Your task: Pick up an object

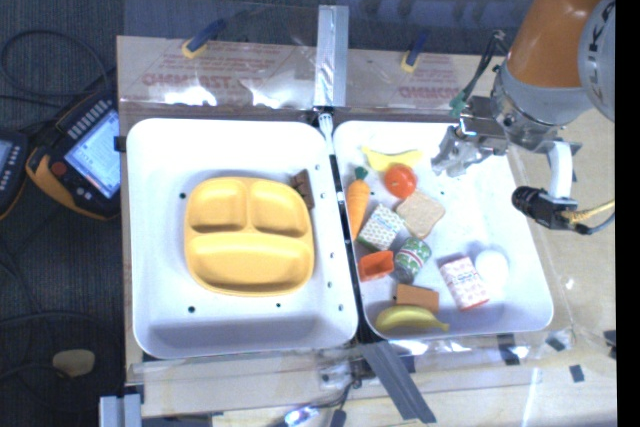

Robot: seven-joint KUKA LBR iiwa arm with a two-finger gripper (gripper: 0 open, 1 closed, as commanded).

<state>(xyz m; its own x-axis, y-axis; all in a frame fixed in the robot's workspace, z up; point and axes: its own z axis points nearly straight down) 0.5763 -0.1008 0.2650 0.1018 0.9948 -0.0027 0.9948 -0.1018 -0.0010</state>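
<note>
The right bin [520, 245] holds several toy foods: a carrot [357, 203], a red tomato [400, 180], a yellow piece [390, 157], a bread slice [420, 213], a checkered cube [380, 228], a green can [412, 258], a white egg [491, 265], a red-and-white carton [464, 282], an orange block [376, 264] and a banana [408, 319]. My gripper [452, 155] hangs over the bin's upper right part, just right of the tomato, with nothing seen between its fingers.
The left bin [150, 215] carries a yellow divided tray [248, 235] with a small brown piece [303, 185] at its top right corner. A handheld pendant [85, 160] and cables lie left of the bench. A metal divider [330, 45] stands between the bins at the back.
</note>
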